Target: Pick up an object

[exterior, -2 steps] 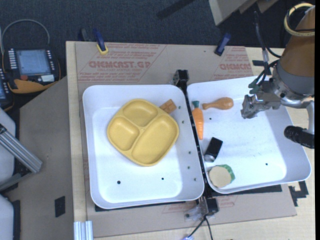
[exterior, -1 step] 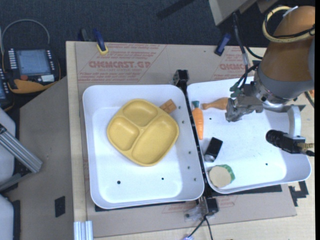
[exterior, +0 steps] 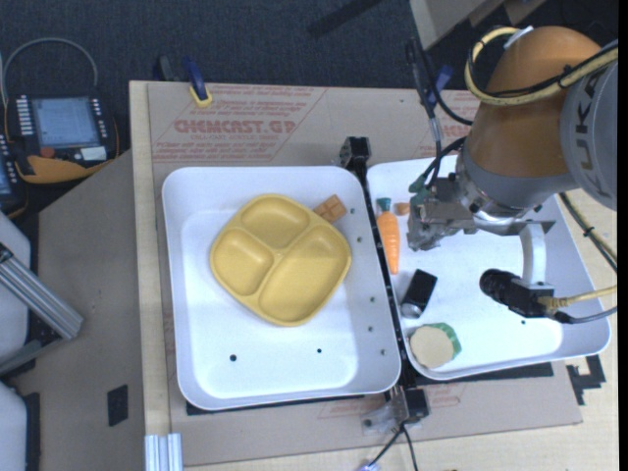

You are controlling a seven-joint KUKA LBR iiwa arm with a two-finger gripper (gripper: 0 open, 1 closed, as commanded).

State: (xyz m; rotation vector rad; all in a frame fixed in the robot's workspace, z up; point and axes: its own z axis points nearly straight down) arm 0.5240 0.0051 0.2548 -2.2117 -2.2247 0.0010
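A round cream-and-green piece (exterior: 434,344) is lying at the right bin's (exterior: 579,337) front edge, a black block (exterior: 419,291) and carrot (exterior: 390,240) behind it; the gripper (exterior: 429,226) is hovering just beside the carrot, its grip impossible to judge, nothing lifted yet

A dark blue-grey carpeted floor (exterior: 245,18) is seen across the 12 o'clock area. A brown cardboard sheet (exterior: 235,116) printed with red lettering is laid over the bench. At 9 o'clock a handheld control pendant (exterior: 59,130) with a lit screen is placed, ringed by its black cable. An aluminium rail (exterior: 34,297) is seen at 8 o'clock.
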